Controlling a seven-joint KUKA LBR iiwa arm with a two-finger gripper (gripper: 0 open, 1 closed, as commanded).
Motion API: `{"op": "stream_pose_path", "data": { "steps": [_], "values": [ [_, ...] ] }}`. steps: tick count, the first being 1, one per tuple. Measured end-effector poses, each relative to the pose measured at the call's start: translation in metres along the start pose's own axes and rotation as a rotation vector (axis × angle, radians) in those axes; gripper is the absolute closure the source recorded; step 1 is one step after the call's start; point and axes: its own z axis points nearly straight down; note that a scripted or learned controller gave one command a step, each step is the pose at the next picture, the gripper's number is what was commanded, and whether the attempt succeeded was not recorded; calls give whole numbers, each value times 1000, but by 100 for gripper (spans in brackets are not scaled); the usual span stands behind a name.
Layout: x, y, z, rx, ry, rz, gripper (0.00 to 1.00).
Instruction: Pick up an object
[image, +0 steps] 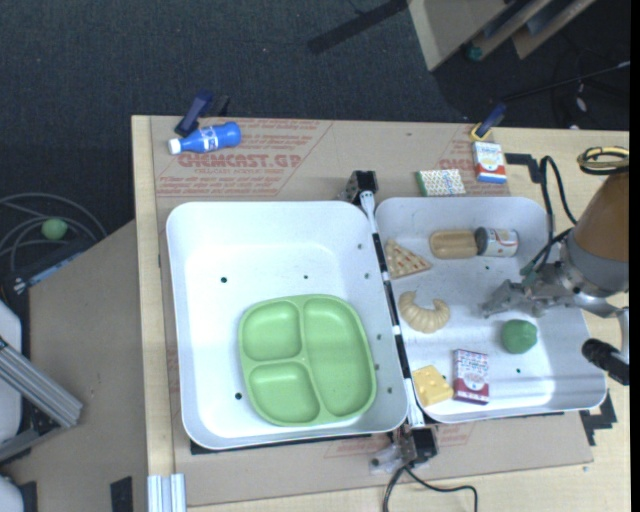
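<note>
The croissant (424, 312) lies off to the left of the gripper (508, 297). The green ball (519, 335) sits just below the gripper, very near it, in the right bin (560, 385). I cannot tell how the gripper is set; nothing shows in it.

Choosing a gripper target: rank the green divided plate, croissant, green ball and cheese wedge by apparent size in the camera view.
1. green divided plate, by far the largest.
2. croissant.
3. green ball and cheese wedge look about alike; I would not rank them.
</note>
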Motion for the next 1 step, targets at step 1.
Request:
{"op": "stream_pose_path", "data": {
  "steps": [1],
  "values": [
    [19,-41,0,-2,-9,5,0]
  ]
}}
